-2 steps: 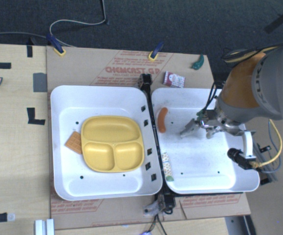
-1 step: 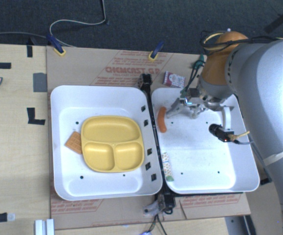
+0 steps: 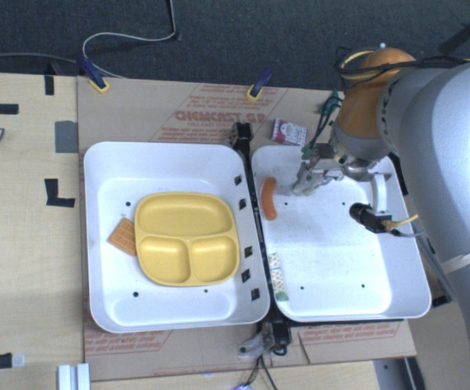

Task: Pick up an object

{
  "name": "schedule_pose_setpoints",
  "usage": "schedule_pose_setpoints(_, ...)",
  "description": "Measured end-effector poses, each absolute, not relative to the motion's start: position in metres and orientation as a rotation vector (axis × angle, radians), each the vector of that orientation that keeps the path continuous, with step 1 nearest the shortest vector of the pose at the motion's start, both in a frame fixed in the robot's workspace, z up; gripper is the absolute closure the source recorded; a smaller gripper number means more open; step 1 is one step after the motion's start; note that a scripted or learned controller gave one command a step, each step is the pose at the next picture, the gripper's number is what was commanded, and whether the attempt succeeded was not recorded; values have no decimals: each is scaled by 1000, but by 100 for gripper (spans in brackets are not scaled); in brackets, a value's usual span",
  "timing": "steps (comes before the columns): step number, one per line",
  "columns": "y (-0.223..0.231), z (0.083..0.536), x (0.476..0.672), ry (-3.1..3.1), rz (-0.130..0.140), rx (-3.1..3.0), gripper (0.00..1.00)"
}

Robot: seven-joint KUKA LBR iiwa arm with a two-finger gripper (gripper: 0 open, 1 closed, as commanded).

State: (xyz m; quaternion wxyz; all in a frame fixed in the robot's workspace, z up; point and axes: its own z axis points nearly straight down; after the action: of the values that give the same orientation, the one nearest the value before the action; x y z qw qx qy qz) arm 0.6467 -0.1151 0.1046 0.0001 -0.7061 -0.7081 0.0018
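At the near edge of the counter [image 3: 23, 242], a pale wood-look top overlaid with printed brown cardboard [image 3: 210, 116], two shallow white plastic bins sit side by side. The left bin [image 3: 105, 299] holds a glossy yellow divided plate [image 3: 187, 238] with rounded corners, and a tan flat cracker-like piece [image 3: 122, 236] is tucked under the plate's left rim. In the right bin [image 3: 340, 299], a small orange sausage-shaped object [image 3: 269, 198] lies against the bin's left wall towards the far corner. The pincer [image 3: 303, 184] hangs low just beside it, on the side away from that wall, apart from it; I cannot tell whether it is released or clenched.
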Motion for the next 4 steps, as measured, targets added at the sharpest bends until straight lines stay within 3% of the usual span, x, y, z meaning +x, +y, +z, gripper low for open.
schedule_pose_setpoints(1,-115,104,647,-2225,6,-2218,0)
schedule_pose_setpoints(2,-115,114,646,-2225,8,-2217,100)
schedule_pose_setpoints(3,-115,114,646,-2225,9,-2218,0)
schedule_pose_setpoints(4,-100,87,647,-2223,14,-2228,0)
